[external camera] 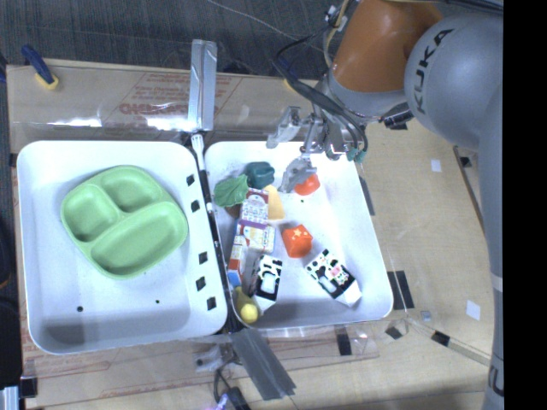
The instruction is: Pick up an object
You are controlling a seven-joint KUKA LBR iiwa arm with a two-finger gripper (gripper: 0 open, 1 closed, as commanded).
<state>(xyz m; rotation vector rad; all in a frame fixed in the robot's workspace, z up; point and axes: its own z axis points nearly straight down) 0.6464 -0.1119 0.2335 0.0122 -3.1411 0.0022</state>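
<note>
Far left on the table (410,254): the left bin (34,229), with a green divided plate (125,220) lying flat toward its upper left half. A row of black clips along the divider between the bins.

Next, the right bin (363,254), with a crowd along its left wall: a dark green soft-looking lump (229,191) and a teal one (259,174) at the top, a printed carton (254,219) below them with a pale yellow piece (274,203) just beside it, a black-and-white cow-print carton (267,278) lower down, and a small yellow ball (248,312) at the bottom corner. Toward the middle: an orange block (297,241), lying alone; below and right of it a second cow-print carton (332,277), tilted, also apart from the rest.

Upper middle of that bin: a small red-orange object (306,184), with the claw (299,171) directly over it. Fingers partly overlapping it from above; impossible to tell whether spread or closed, or whether anything is gripped.

Judged as the likely target: that red-orange piece, near the bin's back wall. Probably light, rigid plastic, smooth and a little slippery, so inclined to squirt out under an off-centre pinch. Best taken across its widest middle, fingers straddling both sides, low enough to get below the curve. Little risk of damage; more risk of nudging it toward the wall.

Far right: the grey arm with its orange band (376,41), reaching in over the bin's upper edge.
</note>
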